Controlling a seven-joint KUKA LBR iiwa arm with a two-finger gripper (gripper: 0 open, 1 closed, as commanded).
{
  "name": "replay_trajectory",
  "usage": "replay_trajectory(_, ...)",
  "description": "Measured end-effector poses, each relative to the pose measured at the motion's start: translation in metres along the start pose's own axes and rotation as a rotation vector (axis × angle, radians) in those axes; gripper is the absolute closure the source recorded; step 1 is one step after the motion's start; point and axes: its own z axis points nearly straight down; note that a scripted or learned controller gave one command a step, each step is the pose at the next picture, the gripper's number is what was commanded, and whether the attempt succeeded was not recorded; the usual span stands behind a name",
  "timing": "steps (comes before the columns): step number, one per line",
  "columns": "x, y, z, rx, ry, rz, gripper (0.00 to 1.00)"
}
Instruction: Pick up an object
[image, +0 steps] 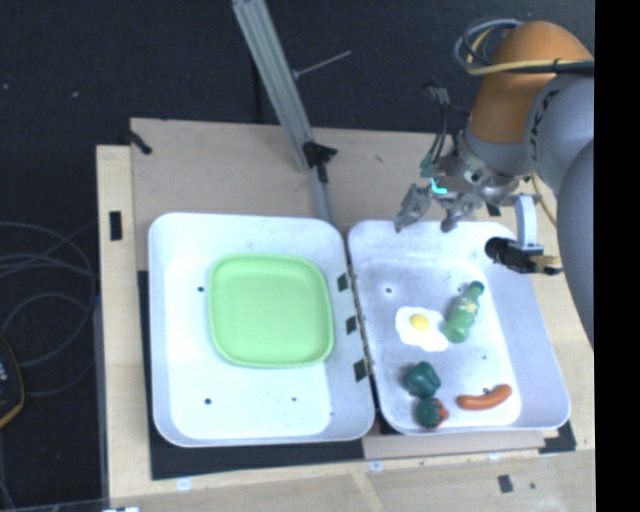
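Note:
The right bin (520, 300) holds a fried egg (420, 327), a green bottle (463, 312), a green pepper (421, 378), a small dark green and red piece (430, 411) and a red sausage (484, 398). My gripper (428, 214) hangs over the bin's far rim, well above and behind these objects. Its two fingers are spread apart with nothing between them.
The left bin (180, 300) carries a light green square plate (270, 309). A grey metal pole (285, 90) slants down to the gap between the bins. A black fitting (510, 253) sits at the right bin's far right rim.

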Motion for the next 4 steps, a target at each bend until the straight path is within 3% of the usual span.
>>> replay_trajectory(1,0.0,0.0,0.0,0.0,0.0,0.0,0.0)
replay_trajectory(3,-0.002,-0.004,0.115,0.005,-0.001,0.0,0.0)
replay_trajectory(4,-0.002,-0.003,0.101,-0.001,-0.002,0.0,1.0)
